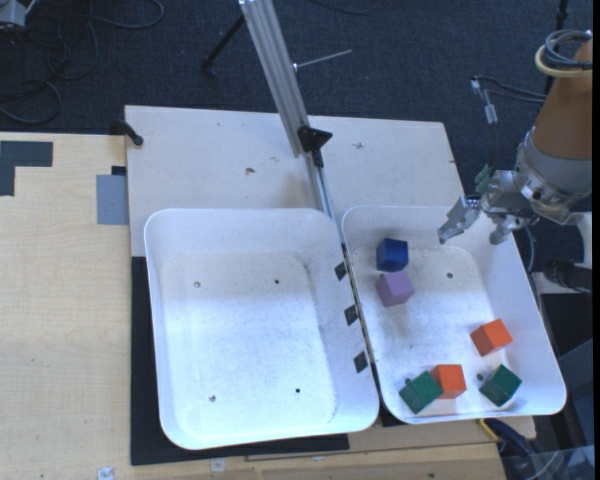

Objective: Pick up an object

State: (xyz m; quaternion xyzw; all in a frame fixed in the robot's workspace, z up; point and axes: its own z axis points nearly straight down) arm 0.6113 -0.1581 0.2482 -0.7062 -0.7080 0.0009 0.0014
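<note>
The grey two-finger tool (475,222) hangs with its fingers spread and nothing between them, over the upper right corner of the right shallow white bin (540,313). The main risk, as I judge it, is a closing on air or on two things at once: the small blue cube (391,254) and small purple cube (395,288) sit almost touching. Both lie left of and below the tool, well apart from it, in the bin's upper left part.

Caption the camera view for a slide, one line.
Pincer open over the right bin, above blue, purple, orange and green blocks; nothing held.
</note>
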